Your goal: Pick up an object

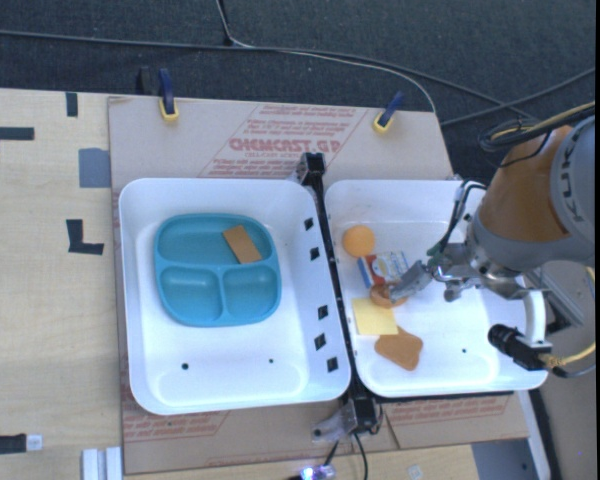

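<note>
1. From where I stand the pick looks under way but not finished: the arm reaches into the right bin, and its hand is low among the items near that bin's left side.

2. The hand's tips sit right at a small cluster: a reddish piece and a small packet with blue and red print. I cannot tell whether the hand is spread or closed, and nothing shows clearly held between its tips, so I would not call anything grasped.

3. Nothing looks lifted; every item seems to rest on a bin floor. By my reckoning the closing and the lift remain.

4. Count in the right bin, five loose things: one orange ball, the printed packet, the reddish piece, one yellow square like a cheese slice, and one brown toast-like piece just below the slice.

5. Count in the left bin: one blue divided plate, and one tan rectangular piece lying in the plate's upper compartment.

6. There are two white bins side by side on the tabletop, on a cardboard sheet held by two clamps at its far edge.
</note>
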Available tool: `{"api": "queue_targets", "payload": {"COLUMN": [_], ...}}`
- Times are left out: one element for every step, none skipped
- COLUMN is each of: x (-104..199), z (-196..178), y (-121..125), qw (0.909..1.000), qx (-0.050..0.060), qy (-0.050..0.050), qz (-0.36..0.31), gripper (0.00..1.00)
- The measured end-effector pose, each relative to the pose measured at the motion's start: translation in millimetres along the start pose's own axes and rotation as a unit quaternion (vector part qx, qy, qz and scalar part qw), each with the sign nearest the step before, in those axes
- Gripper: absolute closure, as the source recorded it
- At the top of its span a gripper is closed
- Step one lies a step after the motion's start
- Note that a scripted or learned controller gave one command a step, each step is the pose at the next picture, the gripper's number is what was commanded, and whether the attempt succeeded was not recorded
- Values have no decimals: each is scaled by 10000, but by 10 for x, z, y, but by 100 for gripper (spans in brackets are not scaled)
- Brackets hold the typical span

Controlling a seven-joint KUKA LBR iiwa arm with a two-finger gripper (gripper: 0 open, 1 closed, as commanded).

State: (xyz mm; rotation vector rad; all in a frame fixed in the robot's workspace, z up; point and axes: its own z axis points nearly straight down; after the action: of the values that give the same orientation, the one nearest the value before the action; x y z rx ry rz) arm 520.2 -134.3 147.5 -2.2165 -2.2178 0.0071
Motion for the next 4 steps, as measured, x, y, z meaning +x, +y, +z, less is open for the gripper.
{"api": "queue_targets", "payload": {"x": [-34,-33,-27,13], "z": [473,614,497,-68], "y": [-79,-72,-53,43], "qw": [10000,10000,10000,10000], "qx": [-6,-34,-69,-53], "qy": [-2,-4,-9,-9], "qz": [4,4,0,-9], "gripper": [0,0,100,100]}}
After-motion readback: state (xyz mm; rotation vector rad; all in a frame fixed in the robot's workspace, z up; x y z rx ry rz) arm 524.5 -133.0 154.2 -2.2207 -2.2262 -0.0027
